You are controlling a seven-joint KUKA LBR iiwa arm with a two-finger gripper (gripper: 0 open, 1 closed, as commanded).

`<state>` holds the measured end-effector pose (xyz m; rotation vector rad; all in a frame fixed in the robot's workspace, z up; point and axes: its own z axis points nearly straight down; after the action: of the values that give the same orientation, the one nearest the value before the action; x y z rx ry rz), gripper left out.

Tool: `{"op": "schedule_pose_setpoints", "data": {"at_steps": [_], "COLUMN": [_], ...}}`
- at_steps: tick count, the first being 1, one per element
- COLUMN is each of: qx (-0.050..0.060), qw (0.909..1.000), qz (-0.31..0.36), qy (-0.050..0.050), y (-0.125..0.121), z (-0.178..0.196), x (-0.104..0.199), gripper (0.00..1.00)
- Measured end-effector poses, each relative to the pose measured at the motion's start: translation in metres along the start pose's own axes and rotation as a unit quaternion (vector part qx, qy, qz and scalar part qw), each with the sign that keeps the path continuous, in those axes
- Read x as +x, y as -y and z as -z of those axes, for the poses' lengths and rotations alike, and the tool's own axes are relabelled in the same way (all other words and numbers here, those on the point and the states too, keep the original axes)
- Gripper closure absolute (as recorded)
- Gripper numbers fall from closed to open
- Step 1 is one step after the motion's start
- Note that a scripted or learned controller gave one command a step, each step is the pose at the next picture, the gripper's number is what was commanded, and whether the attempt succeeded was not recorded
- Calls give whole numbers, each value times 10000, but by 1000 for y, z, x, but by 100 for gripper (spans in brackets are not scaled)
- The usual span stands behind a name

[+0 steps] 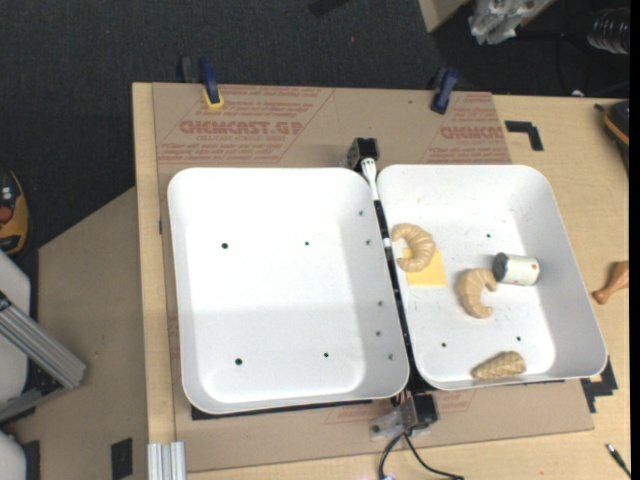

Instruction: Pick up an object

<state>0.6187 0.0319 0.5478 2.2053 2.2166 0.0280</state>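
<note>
Two white bins sitting side by side on cardboard-covered bench [300,108]. Left bin [280,288] filling centre of frame. Right bin [520,193] holding five things: curled pastry [412,242] near its left wall, overlapping yellow square [428,268]; second curled pastry [476,292] just right of it; small white cylinder [516,269] touching that pastry; long bread piece [498,366] lying near lower rim. Gripper [505,6] hanging at upper right of frame, well above bins, holding nothing; finger opening cannot be told.
</note>
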Motion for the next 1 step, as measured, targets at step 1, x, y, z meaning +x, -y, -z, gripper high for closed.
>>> {"op": "schedule_pose_setpoints", "data": {"at_steps": [1], "qx": [194], "qw": [9998], "qz": [-9], "qy": [11], "y": [65], "z": [-128], "x": [27], "gripper": [100]}}
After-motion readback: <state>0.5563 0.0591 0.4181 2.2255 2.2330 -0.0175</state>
